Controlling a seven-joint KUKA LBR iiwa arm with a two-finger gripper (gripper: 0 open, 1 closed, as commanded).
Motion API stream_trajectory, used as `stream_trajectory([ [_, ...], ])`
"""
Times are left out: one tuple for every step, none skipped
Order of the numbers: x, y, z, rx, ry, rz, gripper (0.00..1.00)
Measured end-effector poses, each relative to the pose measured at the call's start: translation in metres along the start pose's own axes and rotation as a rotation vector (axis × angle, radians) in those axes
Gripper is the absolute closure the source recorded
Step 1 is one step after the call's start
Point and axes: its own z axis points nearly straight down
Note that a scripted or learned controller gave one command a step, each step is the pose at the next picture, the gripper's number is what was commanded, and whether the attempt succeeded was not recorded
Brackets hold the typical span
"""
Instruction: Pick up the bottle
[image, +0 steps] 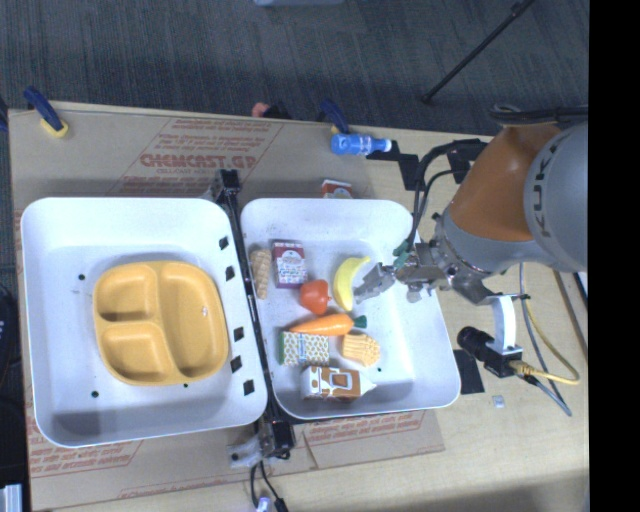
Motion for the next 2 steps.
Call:
stream_trajectory([
  [0.000, 0.000, -0.010, 0.002, 0.001, -0.005, 1.00],
  [-0.039, -0.048, -0.034, 0.000, 0.000, -0.055, 1.00],
])
